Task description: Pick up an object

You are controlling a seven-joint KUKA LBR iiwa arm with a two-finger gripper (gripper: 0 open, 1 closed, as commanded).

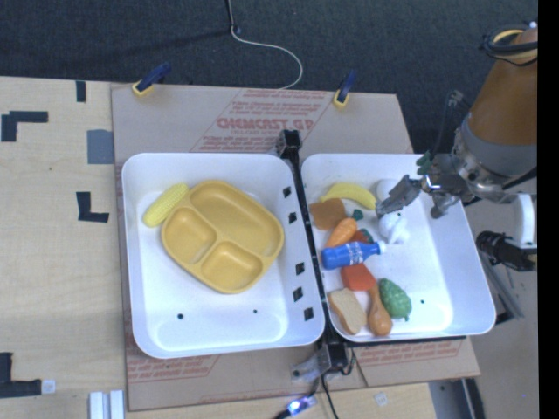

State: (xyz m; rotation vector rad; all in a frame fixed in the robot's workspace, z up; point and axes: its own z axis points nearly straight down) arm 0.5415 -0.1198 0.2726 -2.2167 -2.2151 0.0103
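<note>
Target pile: the toy food sits in the right bin (pixel 454 260), crowded along its left wall — a banana (pixel 349 194), a brown slice (pixel 328 212), a carrot (pixel 342 231), a blue bottle (pixel 351 254), a red piece (pixel 357 277), a bread slice (pixel 347 310), a green vegetable (pixel 395 298).
Nearest candidate: a small white object (pixel 395 226) lies just beside the claw, near the centre of the frame's right half, apart from the tighter cluster.
Claw: the gripper (pixel 397 197) hangs over the upper middle of the right bin, angled toward the pile; nothing is visibly between its fingers, and whether they are spread or closed I cannot tell.
Step in hand: judged as the approach — lining up over one item before descending.
Doing it well: pick a piece with free space on both sides, since the bottle, carrot and red piece touch one another; come down straight, centred on the item's narrow width, clear of the bin wall.
Risk: a slanted descent may nudge neighbours rather than seat the piece.
Left bin (pixel 157 321): holds a yellow divided tray (pixel 223 234) and a corn cob (pixel 165 203), well apart from the arm (pixel 507 103).
Writing: red print on the cardboard sheet (pixel 253 120) at top centre, too blurred to read with confidence.
</note>
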